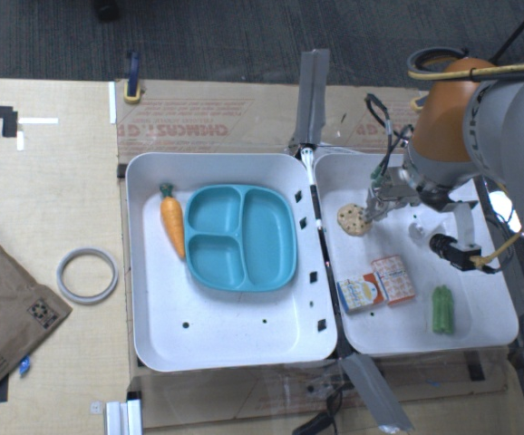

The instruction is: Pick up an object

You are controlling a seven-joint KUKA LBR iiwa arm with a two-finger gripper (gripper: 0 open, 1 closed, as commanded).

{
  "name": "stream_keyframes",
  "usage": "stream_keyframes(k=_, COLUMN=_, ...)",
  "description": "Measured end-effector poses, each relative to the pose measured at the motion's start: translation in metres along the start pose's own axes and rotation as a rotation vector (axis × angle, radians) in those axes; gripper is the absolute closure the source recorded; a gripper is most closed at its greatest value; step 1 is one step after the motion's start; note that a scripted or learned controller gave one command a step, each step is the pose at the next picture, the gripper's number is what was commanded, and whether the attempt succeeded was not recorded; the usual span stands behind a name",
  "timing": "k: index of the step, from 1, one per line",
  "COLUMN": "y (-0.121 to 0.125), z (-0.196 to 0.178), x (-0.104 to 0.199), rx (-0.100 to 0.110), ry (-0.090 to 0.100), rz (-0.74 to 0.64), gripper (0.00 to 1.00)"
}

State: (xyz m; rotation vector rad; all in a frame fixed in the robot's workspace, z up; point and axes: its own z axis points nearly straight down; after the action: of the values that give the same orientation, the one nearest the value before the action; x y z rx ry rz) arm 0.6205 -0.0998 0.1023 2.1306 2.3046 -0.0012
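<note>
Gripper (372, 208) low in right bin (480, 338), far-left part, just right of cookie (354, 219); finger spacing cannot be told. Cookie lies flat on the bin floor, apparently not held. Judged light, rigid, thin toy: pinch across opposite edges, since the flat face offers little purchase.
</note>
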Motion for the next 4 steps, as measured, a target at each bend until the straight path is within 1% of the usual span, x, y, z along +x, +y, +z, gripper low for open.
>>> stream_keyframes(k=1, y=-0.07, z=-0.095, x=-0.016, rx=0.002, ry=0.001, rz=0.032, gripper=1.0)
stream_keyframes(k=2, y=-0.071, z=-0.095, x=-0.016, rx=0.003, ry=0.002, rz=0.032, gripper=0.0)
stream_keyframes(k=3, y=-0.081, z=-0.165, x=0.032, rx=0.001, ry=0.001, rz=-0.084, gripper=0.0)
stream_keyframes(k=4, y=-0.111, z=-0.079, x=-0.002, rx=0.004, ry=0.003, rz=-0.074, gripper=0.0)
